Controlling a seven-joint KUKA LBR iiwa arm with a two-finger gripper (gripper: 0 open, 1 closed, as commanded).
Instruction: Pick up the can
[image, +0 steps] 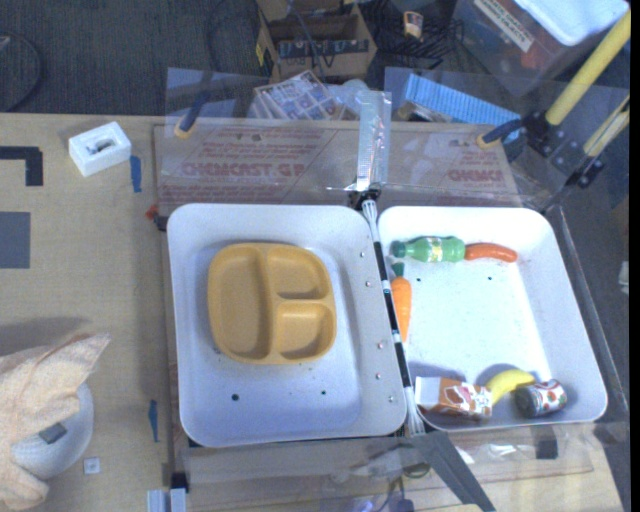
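Note:
The can (541, 398) lies on its side in the front right corner of the right bin (520, 300), with a red and green label and a silver end. A yellow banana (505, 381) touches it on the left, and a small carton (458, 397) lies beyond that.
A green bottle (430, 249) and a red-orange pepper (490, 253) lie along the right bin's back wall. A carrot (401, 305) rests by its left wall. The left bin (200, 390) holds a yellow divided plate (270, 302). A white box (99, 147) sits on the bench at back left.

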